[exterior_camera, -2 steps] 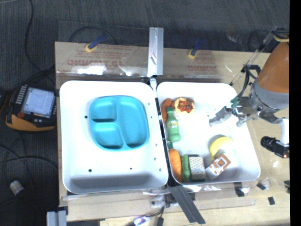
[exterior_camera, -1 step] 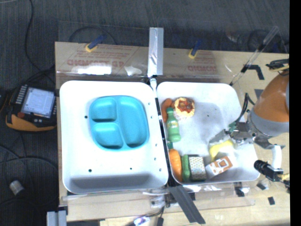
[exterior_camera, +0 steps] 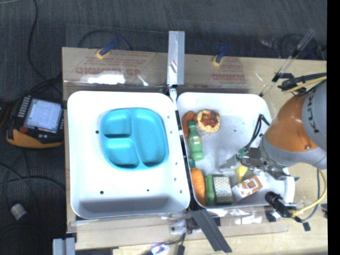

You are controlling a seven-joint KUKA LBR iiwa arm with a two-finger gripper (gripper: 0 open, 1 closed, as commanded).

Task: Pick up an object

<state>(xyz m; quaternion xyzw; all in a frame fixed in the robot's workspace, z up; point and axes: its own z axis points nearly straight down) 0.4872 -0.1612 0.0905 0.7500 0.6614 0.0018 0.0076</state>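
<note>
Dark carpet surrounds the wooden worktop (exterior_camera: 297, 70), on which two white bins are set side by side; the left bin (exterior_camera: 85, 195) carries a blue divided tray (exterior_camera: 134, 137). Small toy foods are crowded in the right bin (exterior_camera: 234, 102): a green bottle (exterior_camera: 196, 146), a carrot (exterior_camera: 197, 183), a small carton (exterior_camera: 248, 187). The hand (exterior_camera: 245, 163) is lowered just above the carton; how far it is open cannot be told. The carton is judged light and crushable, best taken across its flat sides.

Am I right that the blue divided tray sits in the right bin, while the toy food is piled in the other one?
Not quite: the camera view shows the blue divided tray in the left bin; the toy food lies in the right bin.
</note>
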